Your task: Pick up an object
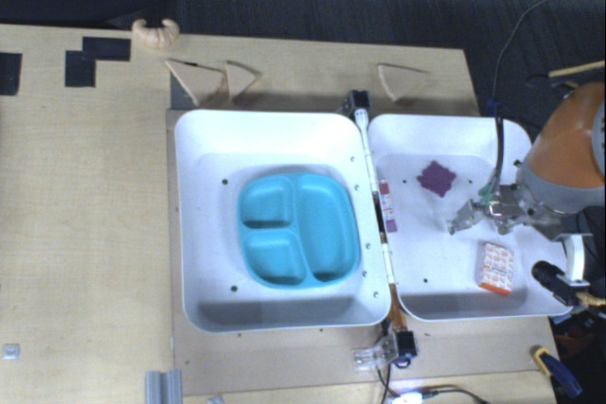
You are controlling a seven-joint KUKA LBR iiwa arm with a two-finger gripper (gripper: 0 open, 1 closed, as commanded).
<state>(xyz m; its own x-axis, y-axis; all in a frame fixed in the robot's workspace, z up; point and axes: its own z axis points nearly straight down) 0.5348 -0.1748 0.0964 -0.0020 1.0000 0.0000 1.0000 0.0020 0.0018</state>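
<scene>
In the right bin [417,142] lie a purple block [436,177] near the back middle and an orange-and-white patterned packet [496,267] near the front right. My gripper [464,220] reaches in from the right and hangs low over the bin floor, between those two objects and touching neither. Nothing shows between its fingers. The arm's orange band [568,147] sits above the bin's right rim.
The left bin [204,203] holds a blue tray [297,228] with three compartments. A small pink and white strip [386,206] lies against the divider [371,194] between the bins. Cables run along the bench's front and right edges.
</scene>
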